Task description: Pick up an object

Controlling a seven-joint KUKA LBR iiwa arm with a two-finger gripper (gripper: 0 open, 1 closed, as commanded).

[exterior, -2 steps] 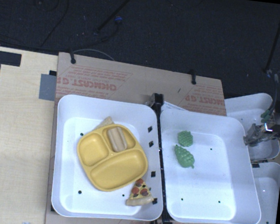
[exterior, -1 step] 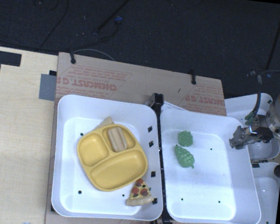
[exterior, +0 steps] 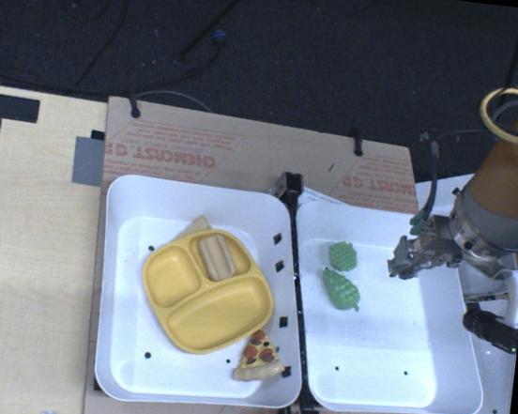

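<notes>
Gripper point(exterior: 405, 260) over right bin point(exterior: 387, 384), finger opening not discernible, nothing seen held. Green toy point(exterior: 341, 291) lies near, down-left of it; long axis diagonal, upper-left to lower-right.

A robotics lab: cables point(exterior: 125, 4) are trailing over dark floor behind a bench point(exterior: 17, 245) bearing two white bins point(exterior: 123, 231), toy food and an arm point(exterior: 508, 187).

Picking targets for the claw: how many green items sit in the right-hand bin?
2. A rounder green piece sits near the bin's upper left; a longer green piece lies just below it, close beside it. The claw is to their right.
</notes>
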